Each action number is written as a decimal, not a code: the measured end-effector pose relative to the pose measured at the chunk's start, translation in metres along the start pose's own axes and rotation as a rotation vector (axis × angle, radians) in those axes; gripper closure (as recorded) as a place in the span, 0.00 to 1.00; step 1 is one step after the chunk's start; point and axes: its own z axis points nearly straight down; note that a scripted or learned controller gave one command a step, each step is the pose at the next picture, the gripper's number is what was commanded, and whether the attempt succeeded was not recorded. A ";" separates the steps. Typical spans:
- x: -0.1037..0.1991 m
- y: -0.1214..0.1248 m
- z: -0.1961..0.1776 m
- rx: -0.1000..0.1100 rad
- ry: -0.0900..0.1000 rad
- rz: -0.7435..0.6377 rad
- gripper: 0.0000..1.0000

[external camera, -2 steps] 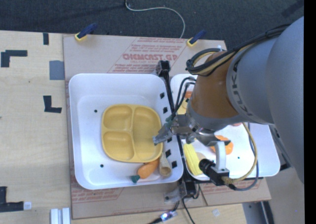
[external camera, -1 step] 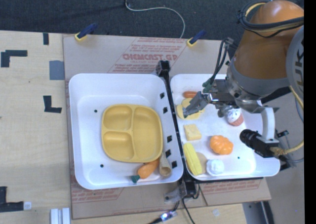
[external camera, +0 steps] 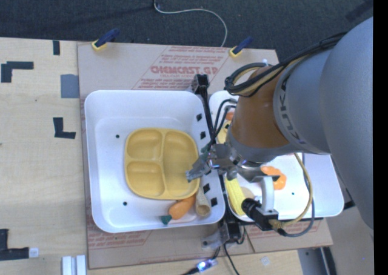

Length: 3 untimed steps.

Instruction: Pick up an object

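**Bench inventory: two bins, arm over the divide**

- Arm [external camera: 285, 116]: grey, orange band above the wrist, reaching in from the right and covering much of the right bin.
- Hand [external camera: 199, 171]: low over the right edge of the left bin, at the rim of the plate. Whether it is apart or together, I cannot tell; nothing is visibly clamped in it.
- Left bin [external camera: 103, 146]: shallow, white.
  - Yellow divided plate [external camera: 159, 162], three compartments, lying flat near the middle.
  - Toy carrot [external camera: 179, 209], orange with a green tip, just below the plate near the front wall.
  - Small tan object [external camera: 202, 205], just beside the carrot, against the right wall.
- Right bin [external camera: 321, 195]: white, largely hidden.
  - Yellow object [external camera: 234, 190], corn-like, along the left wall.
  - Small orange piece [external camera: 274, 174], further right.
- Desk [external camera: 36, 146]: light wood-coloured surface carrying a cardboard sheet [external camera: 176, 71] under both bins.
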 end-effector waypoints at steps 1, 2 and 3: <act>-0.002 0.001 -0.016 -0.006 0.000 0.000 1.00; 0.055 0.017 -0.146 -0.025 0.004 -0.007 1.00; 0.092 0.072 -0.349 -0.030 0.003 -0.003 1.00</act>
